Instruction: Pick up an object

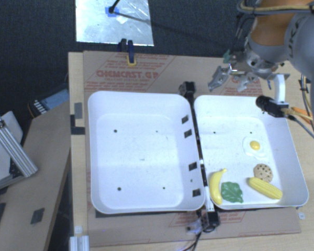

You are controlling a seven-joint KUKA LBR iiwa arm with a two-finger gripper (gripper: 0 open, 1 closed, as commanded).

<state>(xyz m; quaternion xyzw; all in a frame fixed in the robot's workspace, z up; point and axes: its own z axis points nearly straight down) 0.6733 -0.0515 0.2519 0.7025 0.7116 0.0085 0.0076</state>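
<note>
1. Two shallow white bins sit side by side on a brown cardboard sheet [146, 69]. The right bin [225, 124] serves as the landmark here; the left bin [141, 150] lies just beside it, joined along a dark seam of clips [191, 135].
2. Five toy foods cluster in the right bin's near half: a fried egg [255, 146] toward its right wall, a round cookie [262, 171] just below the egg, a corn cob [265, 188] below the cookie, a green leafy piece [232, 192] to the left of the corn, and a banana [216, 186] touching the leafy piece, close to the seam.
3. Beyond the bin's far edge, a blue and yellow clamp [129, 51] stands on the cardboard and a silvery sheet [114, 14] lies on the dark floor.
4. The arm [282, 20] enters above the bin's far right corner — grey, with an orange band. Its gripper [231, 77] hangs over the cardboard just past the bin's far rim, well apart from the foods; its fingers are spread and hold nothing.
5. The banana's long axis runs from the far rim toward the near rim, curved. The corn lies slanted, its near end toward the right wall.
</note>
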